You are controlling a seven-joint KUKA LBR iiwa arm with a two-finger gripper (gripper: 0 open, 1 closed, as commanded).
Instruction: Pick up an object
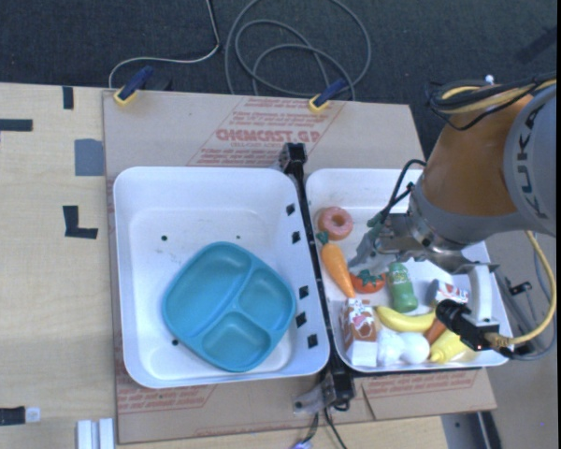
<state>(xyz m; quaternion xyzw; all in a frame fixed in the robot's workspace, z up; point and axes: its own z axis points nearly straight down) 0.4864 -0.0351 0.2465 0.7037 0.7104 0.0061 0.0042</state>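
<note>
My gripper [372,253] hangs low over the middle of the right bin [355,181], with the grey and orange arm behind it to the right. It sits just above a small red toy [366,281], between an orange carrot [337,267] on its left and a green bottle [402,287] on its right. A pink donut [335,221] lies further back. At the bin's front lie a yellow banana [404,321], a red and white box [360,324], a white lump [402,348] and a yellow toy [449,347]. I see nothing lifted off the bin floor.
The left bin [131,251] holds a blue divided plate [229,305]. A black divider [304,241] runs between the bins. Cables [299,45] loop on the dark floor behind the bench. The arm's bulk covers the right bin's right side.
</note>
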